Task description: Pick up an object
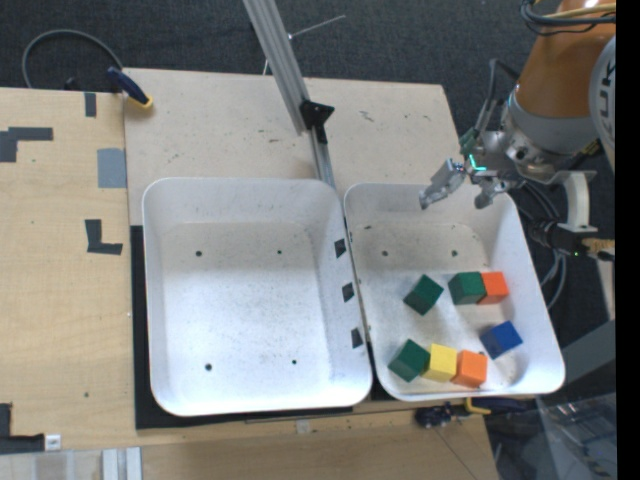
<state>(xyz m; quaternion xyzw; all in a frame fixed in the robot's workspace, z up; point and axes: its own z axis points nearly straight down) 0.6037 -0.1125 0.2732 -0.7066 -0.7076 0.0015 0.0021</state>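
Lying nearest the camera, along the front wall of the right bin (520, 258), a row of three cubes is seen touching side by side: a dark green cube (408, 359), a yellow cube (441, 361) and an orange cube (471, 368). That packing would be judged awkward for a two-finger grasp, since little room is left between neighbours for a finger. Just behind and to the right, a blue cube (501, 338) is set apart from the others, with bare floor all round it, and it could be judged the easiest target. Further back, a second green cube (423, 294) lies alone and turned at an angle, while a third green cube (466, 288) is pressed against a second orange cube (494, 286).

All seven cubes are gathered in the near half of the right bin. The left bin (160, 268) is seen beside it on the surface (200, 118).

Farthest back, the end effector (455, 183) is held over the rear edge of the right bin, tilted, above the floor and touching none of the cubes. Nothing is seen between its fingers; whether they are spread or closed cannot be told at this size. Every cube lies nearer the camera than the end effector, well apart from it, the angled green cube being closest. A grasp is judged not yet begun.
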